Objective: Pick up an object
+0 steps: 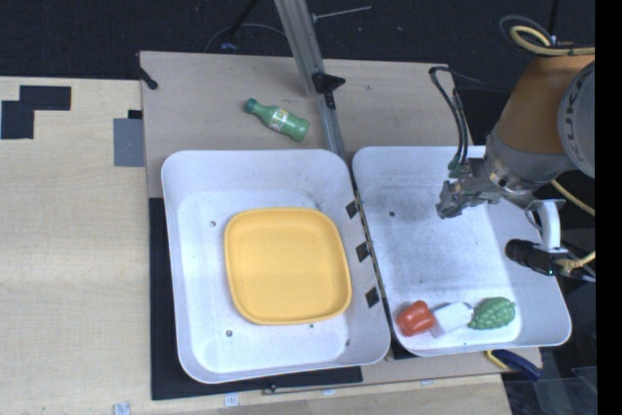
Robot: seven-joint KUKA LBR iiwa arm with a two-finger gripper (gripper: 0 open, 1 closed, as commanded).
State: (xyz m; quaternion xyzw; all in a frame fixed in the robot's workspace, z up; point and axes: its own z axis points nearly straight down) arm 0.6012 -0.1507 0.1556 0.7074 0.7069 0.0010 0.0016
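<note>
Near the right shallow white bin (544, 330) front wall, the small red plastic toy (416, 317) looks light and rigid; grip its sides. Tool (450, 206) state cannot be told.

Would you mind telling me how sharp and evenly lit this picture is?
Camera view: soft overall, small items near the right bin's front edge lack detail; light is even on both bins, glare-free on the yellow plate; the floor behind falls dark; the gripper is blurry.
</note>
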